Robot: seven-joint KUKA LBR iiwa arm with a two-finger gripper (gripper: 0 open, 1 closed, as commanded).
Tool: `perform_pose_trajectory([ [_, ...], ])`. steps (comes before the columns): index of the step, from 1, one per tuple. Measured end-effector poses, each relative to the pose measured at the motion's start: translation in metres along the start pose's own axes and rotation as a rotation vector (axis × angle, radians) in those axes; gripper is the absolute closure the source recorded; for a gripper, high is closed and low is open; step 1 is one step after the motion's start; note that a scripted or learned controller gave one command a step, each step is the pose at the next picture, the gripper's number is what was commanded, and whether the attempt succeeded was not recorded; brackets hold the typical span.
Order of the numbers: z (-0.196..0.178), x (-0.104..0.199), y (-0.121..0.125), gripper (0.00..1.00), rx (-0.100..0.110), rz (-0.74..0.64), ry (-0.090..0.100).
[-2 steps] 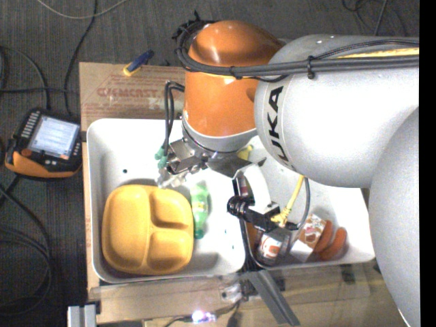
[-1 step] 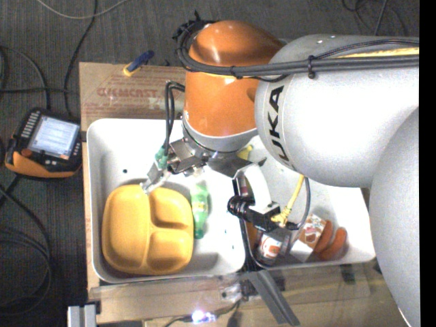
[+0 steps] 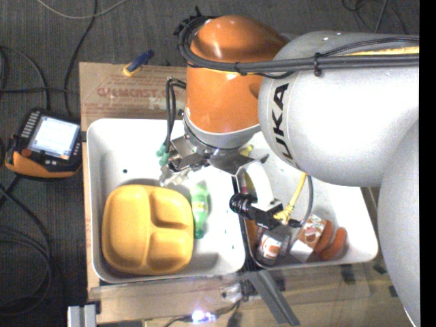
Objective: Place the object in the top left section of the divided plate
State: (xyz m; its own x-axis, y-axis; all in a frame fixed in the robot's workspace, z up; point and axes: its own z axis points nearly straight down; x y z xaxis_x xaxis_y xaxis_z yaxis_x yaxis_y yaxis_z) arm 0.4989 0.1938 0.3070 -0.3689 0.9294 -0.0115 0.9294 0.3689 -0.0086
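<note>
The grey KUKA arm [image 3: 340, 107] takes up most of what we see, coming in from the right with its orange band [image 3: 228, 80] hanging over the back of the two white bins. The left bin [image 3: 102, 142] and the right bin [image 3: 364, 247] sit side by side on a brown board [image 3: 122, 90].

In the left bin we find the yellow divided plate [image 3: 146, 229], lying flat toward the front left, with its sections bare. Just beside the plate's right edge lies a green object [image 3: 199, 210], touching or nearly touching the rim; it rests on the bin floor, not on the plate.

The gripper [image 3: 174, 169] sits below the orange band, over the back of the left bin, just above the plate's far edge and near the green object. We cannot tell whether it is open or closed, and we see nothing held in it.

In the right bin, near the front, lie a small jar-like item [image 3: 270, 245] and reddish-orange pieces [image 3: 330, 242], partly hidden by cables.

On the floor at the left rests a teach pendant [image 3: 46, 144], and a blue and yellow clamp [image 3: 138, 62] lies on the board's back edge.
</note>
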Motion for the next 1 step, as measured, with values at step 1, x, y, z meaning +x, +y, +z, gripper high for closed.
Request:
perform_pose_trajectory([
  [1, 0.0, -0.0008, 0.0, 0.0, 0.0, 0.001, -0.002],
])
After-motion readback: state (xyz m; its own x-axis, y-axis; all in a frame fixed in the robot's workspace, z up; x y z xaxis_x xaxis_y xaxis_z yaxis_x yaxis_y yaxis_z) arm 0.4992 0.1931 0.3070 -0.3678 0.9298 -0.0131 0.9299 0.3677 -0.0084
